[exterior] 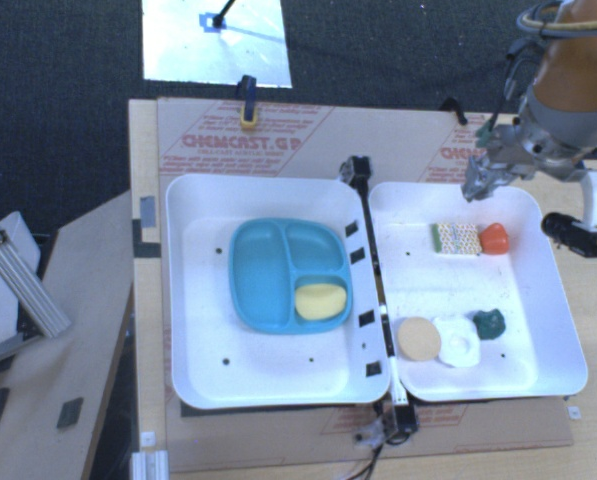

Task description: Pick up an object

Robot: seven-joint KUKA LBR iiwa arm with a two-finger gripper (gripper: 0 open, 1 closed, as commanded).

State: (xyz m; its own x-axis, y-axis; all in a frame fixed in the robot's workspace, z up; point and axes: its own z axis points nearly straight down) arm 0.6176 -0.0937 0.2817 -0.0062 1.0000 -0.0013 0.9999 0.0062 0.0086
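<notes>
Objects for picking lie in both white bins on my bench. From the left, I see a grey side table beside the bench, then dark carpet with a shiny metal sheet on it behind the bench. The bench board reads "CHEMCAST GP" in red. The left bin holds a blue divided tray with a yellow piece in its lower right compartment. The right bin holds a tan disc, a white piece, a dark green piece, a patterned block and an orange piece. The gripper hangs at the right bin's far rim, grasping nothing; I cannot tell its jaw state.
</notes>
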